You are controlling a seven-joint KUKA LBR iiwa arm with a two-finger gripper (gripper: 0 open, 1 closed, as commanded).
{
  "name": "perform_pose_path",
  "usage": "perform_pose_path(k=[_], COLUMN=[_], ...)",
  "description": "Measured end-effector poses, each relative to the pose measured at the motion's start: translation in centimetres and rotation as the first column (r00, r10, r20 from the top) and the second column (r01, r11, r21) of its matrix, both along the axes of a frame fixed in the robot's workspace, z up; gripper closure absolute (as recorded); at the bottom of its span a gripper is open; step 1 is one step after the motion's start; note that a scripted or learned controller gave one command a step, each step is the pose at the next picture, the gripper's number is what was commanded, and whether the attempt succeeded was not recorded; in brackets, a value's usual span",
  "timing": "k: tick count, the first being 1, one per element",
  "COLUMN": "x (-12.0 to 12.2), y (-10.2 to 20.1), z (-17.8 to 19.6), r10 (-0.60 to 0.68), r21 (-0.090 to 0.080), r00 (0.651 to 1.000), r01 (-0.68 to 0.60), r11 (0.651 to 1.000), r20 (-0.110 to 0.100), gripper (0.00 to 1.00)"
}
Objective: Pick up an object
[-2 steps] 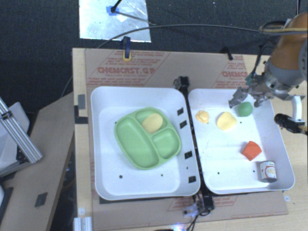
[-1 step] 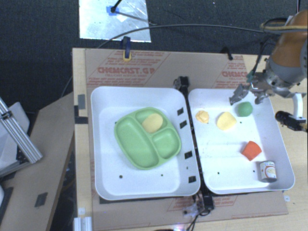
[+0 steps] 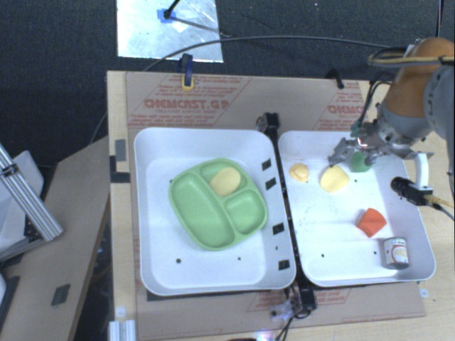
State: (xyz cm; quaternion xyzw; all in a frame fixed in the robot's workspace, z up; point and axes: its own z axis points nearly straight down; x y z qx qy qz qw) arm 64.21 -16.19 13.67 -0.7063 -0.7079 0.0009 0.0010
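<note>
In the right bin (image 3: pixel 334 261) lie a small yellow piece (image 3: pixel 299 172), a larger yellow lump (image 3: pixel 335 180), a green object (image 3: pixel 361 165), an orange-red block (image 3: pixel 372 222) and a small can (image 3: pixel 395 253). My gripper (image 3: pixel 347 152) hangs low over the bin's far side, just above the larger yellow lump and right beside the green object, which it partly hides. Whether it touches either one I cannot tell.
The left bin (image 3: pixel 163 261) holds a green divided plate (image 3: pixel 213 215) with a yellow item (image 3: pixel 226 182) in its upper compartment. A black divider (image 3: pixel 279 204) runs between the bins. The arm (image 3: pixel 416 91) reaches in from the upper right.
</note>
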Motion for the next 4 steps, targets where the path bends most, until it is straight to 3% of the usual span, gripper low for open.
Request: perform_pose_path(k=[1, 2, 4], x=[0.0, 0.2, 0.5], y=[0.1, 0.1, 0.2], z=[-5.2, -3.7, 8.4], r10=[0.001, 0.002, 0.004], r21=[0.0, -0.002, -0.002], r00=[1.0, 1.0, 1.0], r01=[-0.001, -0.002, -0.004], r11=[1.0, 1.0, 1.0], r20=[0.001, 0.009, 0.011], gripper=[0.0, 1.0, 1.0])
